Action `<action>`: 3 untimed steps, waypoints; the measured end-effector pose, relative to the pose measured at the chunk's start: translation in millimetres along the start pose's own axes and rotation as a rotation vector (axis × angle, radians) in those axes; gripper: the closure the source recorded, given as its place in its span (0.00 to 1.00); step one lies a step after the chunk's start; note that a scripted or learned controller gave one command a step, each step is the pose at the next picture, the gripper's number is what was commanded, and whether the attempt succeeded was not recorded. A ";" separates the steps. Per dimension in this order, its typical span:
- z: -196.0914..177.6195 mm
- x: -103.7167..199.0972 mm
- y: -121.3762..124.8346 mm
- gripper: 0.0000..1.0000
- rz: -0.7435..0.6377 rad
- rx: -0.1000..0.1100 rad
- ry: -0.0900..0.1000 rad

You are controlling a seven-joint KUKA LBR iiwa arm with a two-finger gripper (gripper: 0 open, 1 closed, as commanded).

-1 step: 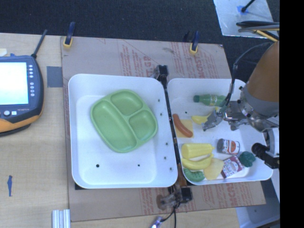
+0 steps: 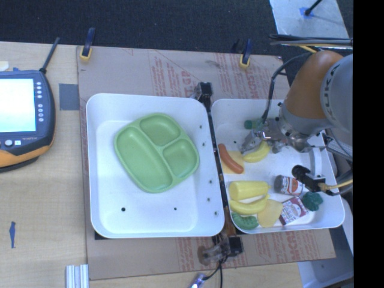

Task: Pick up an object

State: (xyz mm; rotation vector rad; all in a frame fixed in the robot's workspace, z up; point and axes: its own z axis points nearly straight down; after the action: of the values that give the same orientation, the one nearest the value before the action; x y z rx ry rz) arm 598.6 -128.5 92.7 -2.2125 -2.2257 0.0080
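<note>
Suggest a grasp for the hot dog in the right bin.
Take the hot dog across its narrow middle, coming straight down. It lies flat and slanted beside the bin's left wall, so the fingers should straddle its short axis. Its right end sits close to the banana, where the pincer now hovers, so mid-length probably gives most room.

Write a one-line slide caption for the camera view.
Arm's end effector low over a banana in the right bin; green plate in the left bin.
</note>
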 end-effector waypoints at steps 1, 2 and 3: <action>0.3 33.1 42.9 0.00 0.000 -0.002 0.000; 0.8 -23.0 21.9 0.00 0.003 -0.001 0.001; 3.4 8.4 53.7 0.00 0.006 0.015 0.004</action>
State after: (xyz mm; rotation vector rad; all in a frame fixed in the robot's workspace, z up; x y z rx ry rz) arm 652.3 -119.8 89.0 -2.2099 -2.2092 0.0205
